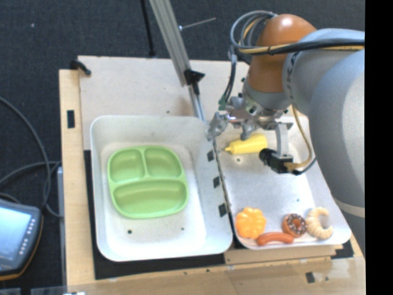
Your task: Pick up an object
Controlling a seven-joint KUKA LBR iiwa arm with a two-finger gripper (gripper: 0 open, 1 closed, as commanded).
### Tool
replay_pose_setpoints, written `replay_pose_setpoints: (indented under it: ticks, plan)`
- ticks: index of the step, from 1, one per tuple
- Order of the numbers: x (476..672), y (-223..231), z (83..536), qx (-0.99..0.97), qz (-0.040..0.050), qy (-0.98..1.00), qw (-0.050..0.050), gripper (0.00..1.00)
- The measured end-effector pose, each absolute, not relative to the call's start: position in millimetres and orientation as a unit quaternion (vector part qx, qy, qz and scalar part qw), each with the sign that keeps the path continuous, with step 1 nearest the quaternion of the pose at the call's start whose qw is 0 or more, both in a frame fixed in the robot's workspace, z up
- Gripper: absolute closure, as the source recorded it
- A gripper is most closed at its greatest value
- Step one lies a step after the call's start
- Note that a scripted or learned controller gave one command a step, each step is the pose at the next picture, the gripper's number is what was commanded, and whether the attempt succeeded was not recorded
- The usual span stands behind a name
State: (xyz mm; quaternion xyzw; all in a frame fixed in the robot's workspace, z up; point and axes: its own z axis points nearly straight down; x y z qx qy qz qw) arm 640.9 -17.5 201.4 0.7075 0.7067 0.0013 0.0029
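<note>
My gripper (238, 126) hangs over the far end of the right bin (270, 189), under the orange band of the arm. A yellow bottle-shaped object (247, 145) lies just below it, touching or nearly touching the gripper; whether it is gripped does not show. At the near end of the same bin sit an orange pumpkin-like toy (250, 222), a red sausage-like piece (274, 239), a chocolate donut (295, 224) and a pale ring-shaped pastry (319, 222).
The left bin (101, 226) holds a green divided plate (147, 180). A slanted metal pole (175, 42) rises behind the bins near the gripper. A black clip with cable (276, 161) hangs off the arm beside the yellow object.
</note>
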Motion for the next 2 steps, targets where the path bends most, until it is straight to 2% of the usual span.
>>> replay_pose_setpoints:
  ticks: [1, 2]
  plan:
    - [603.9, 8, 201, 0.706, -0.0009, 0.708, 0.000, 0.00]
    - [588.3, -48, 303, 0.708, 0.0024, 0.706, 0.004, 0.00]
